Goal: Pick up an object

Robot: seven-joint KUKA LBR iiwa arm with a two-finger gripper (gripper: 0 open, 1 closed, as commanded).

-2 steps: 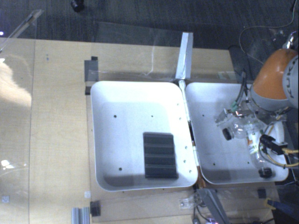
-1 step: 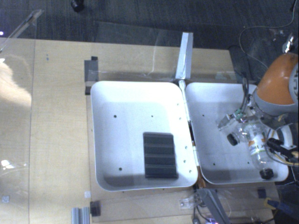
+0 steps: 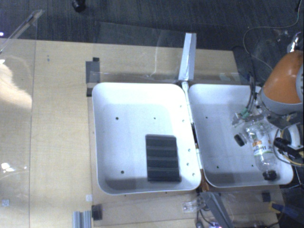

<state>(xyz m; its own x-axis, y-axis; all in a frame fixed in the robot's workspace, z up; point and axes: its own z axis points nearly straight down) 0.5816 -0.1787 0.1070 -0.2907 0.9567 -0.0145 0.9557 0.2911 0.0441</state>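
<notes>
While the pincer (image 3: pixel 251 122) state stays unreadable, we judge the clear bottle (image 3: pixel 260 148) light, slippery; grip mid-body.

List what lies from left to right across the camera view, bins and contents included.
Left bin → black ridged block → right bin → clear plastic bottle lying in the right bin, under the arm's orange band.

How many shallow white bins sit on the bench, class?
2. The left bin holds a dark ribbed block. The right bin lies beside it, under the arm, with a clear bottle inside.
</notes>
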